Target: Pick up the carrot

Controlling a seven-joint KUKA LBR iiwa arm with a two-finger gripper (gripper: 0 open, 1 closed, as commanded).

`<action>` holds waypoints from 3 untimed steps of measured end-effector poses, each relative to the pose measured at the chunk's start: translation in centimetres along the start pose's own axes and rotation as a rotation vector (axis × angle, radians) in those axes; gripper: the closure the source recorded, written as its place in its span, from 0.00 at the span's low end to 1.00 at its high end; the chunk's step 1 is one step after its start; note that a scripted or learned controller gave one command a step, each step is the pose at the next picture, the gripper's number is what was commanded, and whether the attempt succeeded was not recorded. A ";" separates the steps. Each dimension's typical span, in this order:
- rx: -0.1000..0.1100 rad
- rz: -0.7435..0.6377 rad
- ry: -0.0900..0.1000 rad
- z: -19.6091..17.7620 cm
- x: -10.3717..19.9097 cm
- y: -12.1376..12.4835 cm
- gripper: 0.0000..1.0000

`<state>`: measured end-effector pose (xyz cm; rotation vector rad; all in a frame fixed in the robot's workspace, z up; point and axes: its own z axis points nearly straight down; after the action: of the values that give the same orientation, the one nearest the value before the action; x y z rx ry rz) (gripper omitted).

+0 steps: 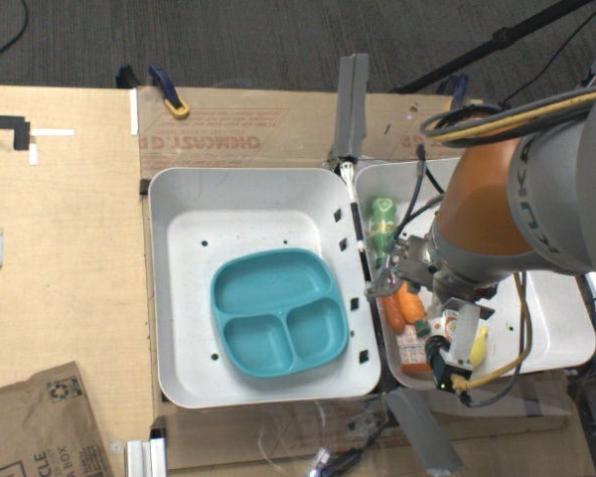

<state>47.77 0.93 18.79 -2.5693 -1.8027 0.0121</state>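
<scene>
Orange carrot just beside pincer

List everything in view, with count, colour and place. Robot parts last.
left bin: 1, white, middle of the bench
right bin: 1, white, beside the left bin, under the arm
plate: 1, teal, three compartments, in the left bin
bottle: 1, green, right bin, far end of its left side
carrot: 1, orange, right bin, nearer than the bottle
packet: 1, red and white, right bin, next to the carrot at the near edge
clamp: 1, blue and yellow, bench's far edge
cardboard: 1, brown, bench's near left corner
arm: 1, grey with orange band, over the right bin
gripper: 1, dark, at the carrot
</scene>
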 end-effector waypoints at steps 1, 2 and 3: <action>0.002 -0.144 0.002 5.1 -10.9 3.9 0.00; -0.023 -0.108 0.007 8.8 -7.6 9.9 0.00; -0.025 -0.110 0.007 7.9 -7.5 10.1 1.00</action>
<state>54.61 -9.57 10.84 -2.4791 -1.9509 -0.0205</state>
